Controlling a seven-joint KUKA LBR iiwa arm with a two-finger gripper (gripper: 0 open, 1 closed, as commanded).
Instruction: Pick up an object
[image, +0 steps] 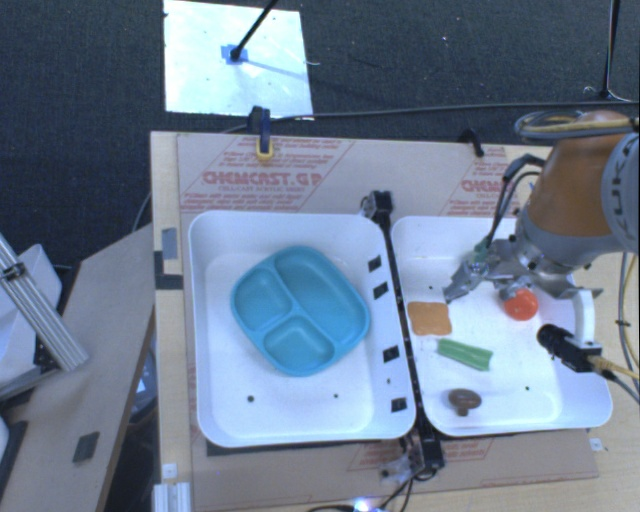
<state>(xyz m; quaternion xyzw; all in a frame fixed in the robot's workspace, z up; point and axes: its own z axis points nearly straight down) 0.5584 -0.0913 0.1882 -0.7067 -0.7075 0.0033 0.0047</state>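
Camera view: hand (468, 281) above right bin (570, 408), orange-red ball (520, 303) just beside; grip state unclear

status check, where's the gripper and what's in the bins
Gripper low in right bin, nothing seen held. Orange slice, green piece, brown piece, red piece loose there. Blue tray in left bin.

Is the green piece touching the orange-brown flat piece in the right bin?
Apart. The camera view shows bare white bin floor between the green piece and the orange-brown flat piece.
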